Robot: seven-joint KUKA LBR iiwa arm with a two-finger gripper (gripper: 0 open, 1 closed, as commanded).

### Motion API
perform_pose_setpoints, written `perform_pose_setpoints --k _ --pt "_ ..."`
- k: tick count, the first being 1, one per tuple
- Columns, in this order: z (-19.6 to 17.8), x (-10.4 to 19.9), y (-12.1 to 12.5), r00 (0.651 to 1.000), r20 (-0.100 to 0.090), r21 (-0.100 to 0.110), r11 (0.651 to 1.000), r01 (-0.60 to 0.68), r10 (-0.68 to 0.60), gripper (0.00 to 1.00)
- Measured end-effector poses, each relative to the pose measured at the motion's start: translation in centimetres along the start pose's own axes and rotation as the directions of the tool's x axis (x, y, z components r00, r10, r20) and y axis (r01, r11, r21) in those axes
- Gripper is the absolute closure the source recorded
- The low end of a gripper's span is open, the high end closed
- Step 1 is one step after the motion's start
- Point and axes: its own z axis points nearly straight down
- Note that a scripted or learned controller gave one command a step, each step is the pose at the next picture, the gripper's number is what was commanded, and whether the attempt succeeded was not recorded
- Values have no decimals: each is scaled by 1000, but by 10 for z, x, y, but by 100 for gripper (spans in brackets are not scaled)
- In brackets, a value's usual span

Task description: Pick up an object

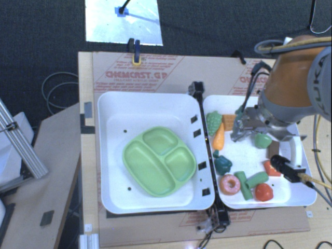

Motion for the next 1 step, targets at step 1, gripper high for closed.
perform_pose_setpoints --k 1 --pt "5 44 -9 1000 1 1 1000 -2 2 100"
